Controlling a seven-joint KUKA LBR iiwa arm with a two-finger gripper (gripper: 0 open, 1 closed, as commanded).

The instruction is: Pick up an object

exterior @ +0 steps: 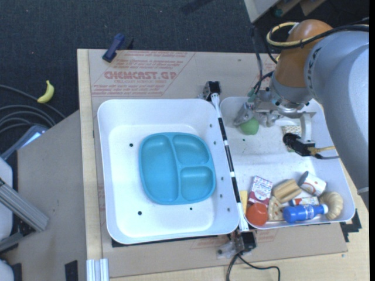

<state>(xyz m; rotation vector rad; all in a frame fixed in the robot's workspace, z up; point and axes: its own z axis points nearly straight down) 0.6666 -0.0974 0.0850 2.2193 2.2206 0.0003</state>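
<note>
**Camera view: my hand low over a green ball at the far end of the right bin**

My hand (253,120) hung at the far end of the right bin (266,157), with the green ball (251,127) directly under it; whether the hand was apart, together or clamped on the ball I could not tell. The bin's far wall and the rim shared with the left bin (117,157) ran close by. The bin floor nearer the camera lay bare. Past it, the near end was crowded: a packet (260,187), a red round piece (256,214), a blue bottle (303,213) and a bread roll (335,204), packed touching. A blue divided plate (176,167) sat mid left bin, well apart from me.
</note>
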